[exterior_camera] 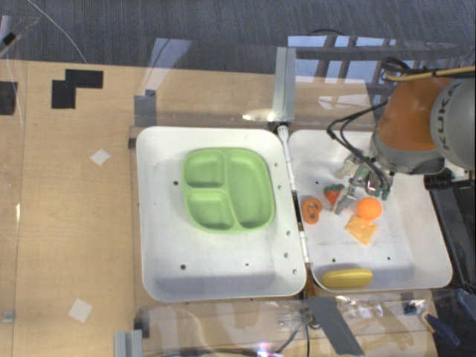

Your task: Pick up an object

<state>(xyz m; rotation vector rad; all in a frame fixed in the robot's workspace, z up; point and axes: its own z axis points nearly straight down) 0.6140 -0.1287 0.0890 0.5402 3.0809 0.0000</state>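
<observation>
The arm (428, 121) reached in from the right over the right bin (416, 270), w/ the gripper (349, 197) low amid a cluster of small toys. Its fingers looked slightly spread around a small red-orange piece (332, 194), but I couldn't tell if they touched it.

Left bin (160, 274) held a green divided plate (227, 188): stiff plastic, broad, awkward for two fingers, prob. not the target.

In the right bin, biggest to smallest: a yellow banana-like toy (346, 277) at the near wall, hard to get fingers behind; a yellow wedge (362, 231) lying flat; an orange ball (368, 209) touching it, light, smooth, likely to roll, so grip across the middle; a red ring-shaped piece (312, 211) near the divider. All crowded, so neighbours could get nudged.
</observation>
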